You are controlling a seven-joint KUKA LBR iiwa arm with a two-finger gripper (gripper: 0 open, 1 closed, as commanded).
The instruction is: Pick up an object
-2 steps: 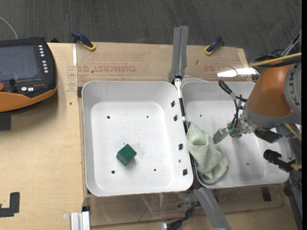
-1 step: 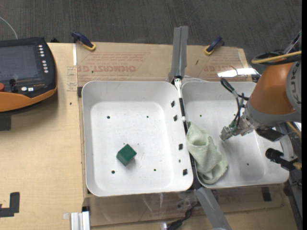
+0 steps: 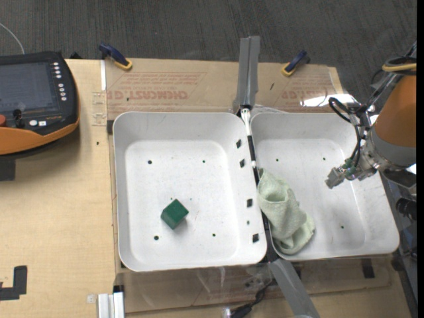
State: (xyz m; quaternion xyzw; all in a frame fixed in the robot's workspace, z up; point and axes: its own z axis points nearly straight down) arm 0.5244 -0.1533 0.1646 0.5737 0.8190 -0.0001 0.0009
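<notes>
Camera view, from above the bench, looked down on two shallow white bins set side by side on a sheet of brown cardboard. The left bin (image 3: 132, 197) held a small green cube (image 3: 175, 213), lying near its front edge and a little left of centre, apart from every wall. The right bin (image 3: 371, 240) held a pale green cloth (image 3: 283, 212), crumpled and soft, slumped against the bin's left wall and reaching toward its front left corner. My gripper (image 3: 336, 175) hung over the right bin near its right wall, well apart from the cloth and farther still from the cube; whether my fingers stood wide or narrow I could not tell, and nothing showed between them. A bundle of dark cables (image 3: 358, 121) looped down my wrist, with the orange band (image 3: 401, 114) above it. Between the two bins ran a grey bar (image 3: 249, 71) from the back edge of the bench, with small black clips along the shared rim. Two clamps (image 3: 115, 55) with orange tips pinned the cardboard at its back edge. A teach pendant (image 3: 33, 101) with a dark screen and orange trim lay at the bench's left edge.
</notes>
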